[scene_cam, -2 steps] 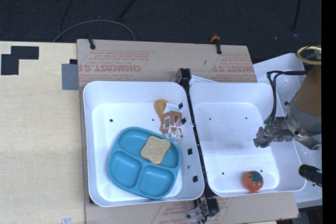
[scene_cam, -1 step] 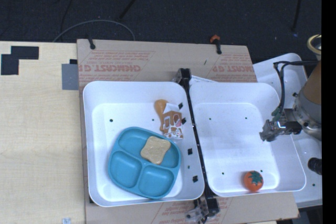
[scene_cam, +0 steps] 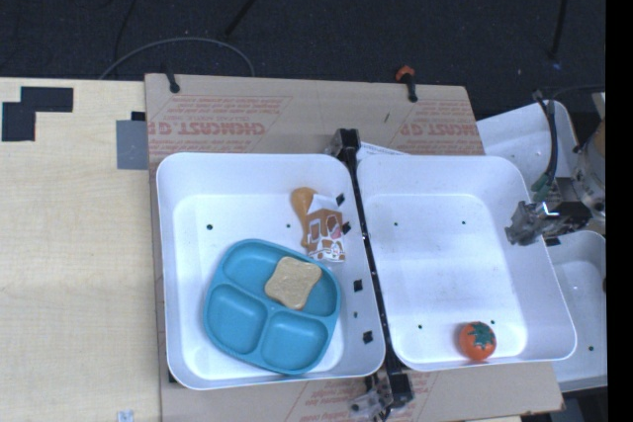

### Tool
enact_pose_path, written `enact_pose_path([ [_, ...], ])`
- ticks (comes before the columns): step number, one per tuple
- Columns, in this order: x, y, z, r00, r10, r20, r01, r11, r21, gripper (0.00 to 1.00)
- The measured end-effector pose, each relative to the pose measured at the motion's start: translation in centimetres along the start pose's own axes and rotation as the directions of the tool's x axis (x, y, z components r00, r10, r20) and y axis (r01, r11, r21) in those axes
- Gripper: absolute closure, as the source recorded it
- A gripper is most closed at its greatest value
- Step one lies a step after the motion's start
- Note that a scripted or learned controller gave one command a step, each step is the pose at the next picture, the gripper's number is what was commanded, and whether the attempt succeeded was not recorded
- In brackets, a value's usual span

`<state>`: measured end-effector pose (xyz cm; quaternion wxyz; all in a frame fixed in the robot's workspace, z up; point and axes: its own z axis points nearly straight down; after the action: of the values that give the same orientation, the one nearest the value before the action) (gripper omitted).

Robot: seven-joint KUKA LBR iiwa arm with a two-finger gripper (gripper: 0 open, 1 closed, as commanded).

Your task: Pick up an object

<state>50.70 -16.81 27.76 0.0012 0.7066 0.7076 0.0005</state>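
Nearest the lens, low in frame: the left bin with the blue tray, and the right bin.

Tray lies flat in the left bin's front half, and a tan bread slice rests on its upper section. Just behind it sits a small printed packet, touching an orange-brown piece.

The tomato sits alone in the right bin's near right corner: your easiest pick.

Gripper hovers at the right bin's right rim, holding nothing; open or closed, you cannot tell.

Come straight down over the tomato and mind the wall beside it. It's round and will likely roll, so centre first.
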Motion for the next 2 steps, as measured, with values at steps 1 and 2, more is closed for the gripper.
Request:
enact_pose_path([
  [1, 4.6, 0.9, -0.1, 1.000, -0.002, -0.002, 0.002, 1.000, 0.004, 1.00],
  [2, 10.1, 2.1, 1.8, 1.000, -0.002, -0.002, 0.002, 1.000, 0.007, 1.00],
])
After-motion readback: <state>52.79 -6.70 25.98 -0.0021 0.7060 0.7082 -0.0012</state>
